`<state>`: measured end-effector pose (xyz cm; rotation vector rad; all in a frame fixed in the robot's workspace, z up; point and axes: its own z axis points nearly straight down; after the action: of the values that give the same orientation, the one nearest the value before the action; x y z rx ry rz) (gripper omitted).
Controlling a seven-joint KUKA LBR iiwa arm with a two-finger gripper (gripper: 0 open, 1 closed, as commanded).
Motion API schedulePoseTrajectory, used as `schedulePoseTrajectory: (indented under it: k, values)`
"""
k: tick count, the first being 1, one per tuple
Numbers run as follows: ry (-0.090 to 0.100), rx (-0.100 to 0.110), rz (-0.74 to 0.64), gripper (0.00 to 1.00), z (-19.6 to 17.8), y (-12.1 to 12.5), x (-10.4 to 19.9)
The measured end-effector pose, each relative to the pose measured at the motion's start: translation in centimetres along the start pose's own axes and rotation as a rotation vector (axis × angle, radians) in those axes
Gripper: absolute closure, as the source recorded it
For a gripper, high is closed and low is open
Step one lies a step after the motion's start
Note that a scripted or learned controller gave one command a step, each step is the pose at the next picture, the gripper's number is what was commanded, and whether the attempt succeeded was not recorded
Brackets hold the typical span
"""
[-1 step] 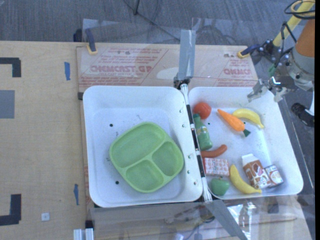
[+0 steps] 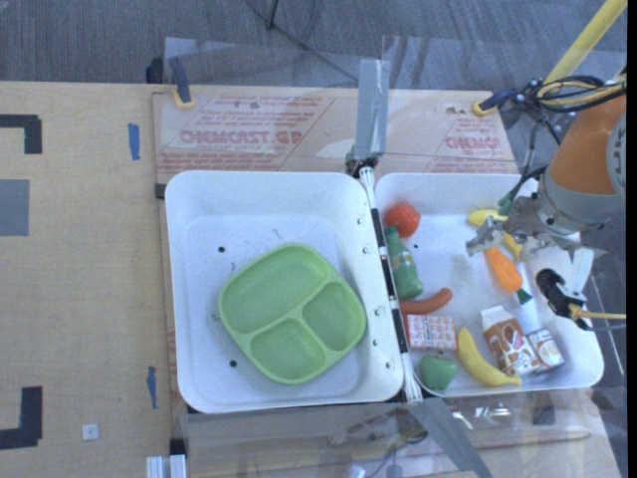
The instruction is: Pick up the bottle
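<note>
Nearest the camera, along the front wall of the right white bin (image 2: 587, 371), a green apple (image 2: 436, 370), a yellow banana (image 2: 482, 359) and a brown snack packet (image 2: 513, 347) are seen close together, with a small red-and-white box (image 2: 431, 332) just behind the apple. Little bare floor is left here. In the left white bin (image 2: 189, 267), a light green 3-compartment plastic plate (image 2: 292, 314) is set toward the front, with bare floor beyond it. Further back on the right, a red sausage (image 2: 426, 301) is found beside the green plastic bottle (image 2: 402, 265), which lies along the left wall, a red tomato (image 2: 402, 218) just beyond it. The gripper (image 2: 495, 235) is seen over the right part, near an orange carrot (image 2: 504, 268); whether it is open cannot be told.
</note>
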<state>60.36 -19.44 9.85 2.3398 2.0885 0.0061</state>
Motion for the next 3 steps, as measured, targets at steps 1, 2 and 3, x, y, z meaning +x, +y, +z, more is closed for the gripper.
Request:
schedulePoseTrajectory:
  k: [1, 2, 3]
  values:
    - [0.000, -0.002, 0.000, 1.00, -1.0, 0.1, 0.0]
    - [-0.001, 0.003, -0.049, 1.00, -20.4, 3.5, 2.9]
    - [0.000, 0.007, -0.141, 1.00, -17.0, 5.3, 1.9]
